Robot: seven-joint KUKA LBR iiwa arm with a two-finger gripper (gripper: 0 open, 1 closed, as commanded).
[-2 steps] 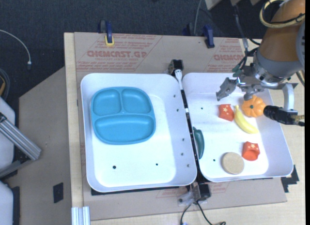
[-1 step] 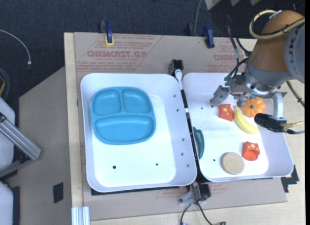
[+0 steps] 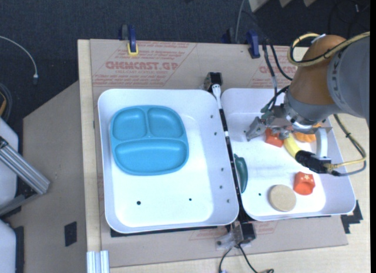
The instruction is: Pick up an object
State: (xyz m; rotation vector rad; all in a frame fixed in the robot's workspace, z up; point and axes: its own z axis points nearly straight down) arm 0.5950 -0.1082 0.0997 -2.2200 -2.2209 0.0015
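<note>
The grey arm with its orange band [image 3: 320,75] runs off the right edge and covers the right white bin's [image 3: 258,207] far corner. Beneath the end effector [image 3: 275,126], a small orange piece [image 3: 274,139] and a yellow piece [image 3: 291,145] are partly hidden, their shapes unclear.

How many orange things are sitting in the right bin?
2: one orange piece under the gripper beside a yellow item, another orange piece near the front right. The arm may hide more.

Bench board [image 3: 176,60] reads "CHEMCAST GP" (red print, repeated faintly at right).
</note>
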